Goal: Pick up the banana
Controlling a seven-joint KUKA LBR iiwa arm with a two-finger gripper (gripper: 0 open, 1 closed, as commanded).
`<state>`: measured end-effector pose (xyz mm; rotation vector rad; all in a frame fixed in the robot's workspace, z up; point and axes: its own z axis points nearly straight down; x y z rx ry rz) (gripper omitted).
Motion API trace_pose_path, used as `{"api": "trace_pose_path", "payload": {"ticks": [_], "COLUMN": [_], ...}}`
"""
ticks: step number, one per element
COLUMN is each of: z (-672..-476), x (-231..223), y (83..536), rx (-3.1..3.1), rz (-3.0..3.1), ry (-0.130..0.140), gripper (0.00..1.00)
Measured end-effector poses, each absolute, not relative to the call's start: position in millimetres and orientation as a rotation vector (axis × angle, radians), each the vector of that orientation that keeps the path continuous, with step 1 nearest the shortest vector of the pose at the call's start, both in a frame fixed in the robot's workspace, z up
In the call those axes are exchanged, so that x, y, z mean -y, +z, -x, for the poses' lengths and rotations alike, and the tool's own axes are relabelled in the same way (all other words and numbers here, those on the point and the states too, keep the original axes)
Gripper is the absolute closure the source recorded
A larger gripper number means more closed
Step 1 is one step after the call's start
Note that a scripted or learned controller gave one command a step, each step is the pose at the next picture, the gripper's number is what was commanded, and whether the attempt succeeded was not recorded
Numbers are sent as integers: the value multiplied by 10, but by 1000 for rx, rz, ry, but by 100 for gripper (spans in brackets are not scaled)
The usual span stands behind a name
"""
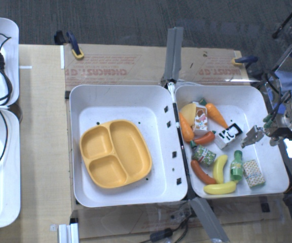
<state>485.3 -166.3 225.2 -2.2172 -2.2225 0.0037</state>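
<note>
Along the right wall of the right bin [267,105], the pincer [254,135] hangs with its fingers spread and nothing between them, just above the bin floor, near a white box with black marks [229,134]. Around it the floor is bare toward the upper right corner, so there is open room on that side. The banana [220,188] lies at the near edge of this bin, close to the front wall, curved and almost touching the wall; a second yellow piece [219,168] stands just above it, reaching up toward the middle.

Things crowd the banana on both sides. A red sausage-like piece [202,172] lies just to its left, slanting toward the divider, and a green bottle [236,166] stands just to its right, with a small patterned box [254,173] beside that. Farther back sit a green patterned packet [205,156], a red pepper-like piece [204,138], a carton with a picture [200,119], two carrots [216,114] [186,129] and a pale yellow round thing [187,112], all bunched in the bin's left half.

The left bin [80,135] holds a yellow divided plate [115,153] with three compartments, set aslant, with bare white floor all round it. Both bins rest on the desk [39,85].
</note>
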Motion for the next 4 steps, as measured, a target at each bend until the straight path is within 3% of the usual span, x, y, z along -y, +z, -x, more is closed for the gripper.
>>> {"api": "trace_pose_path", "payload": {"ticks": [1, 2, 3, 4], "z": [-4859, -4859, -4770, -4764], "x": [1666, 1667, 1129, 1164], "y": [2333, 2334, 1407, 903], "rx": [2222, 2221, 2327, 2338], "rz": [2217, 2218, 2105, 2093], "ry": [6, 6, 3, 3], "gripper": [100, 0, 0, 0]}}
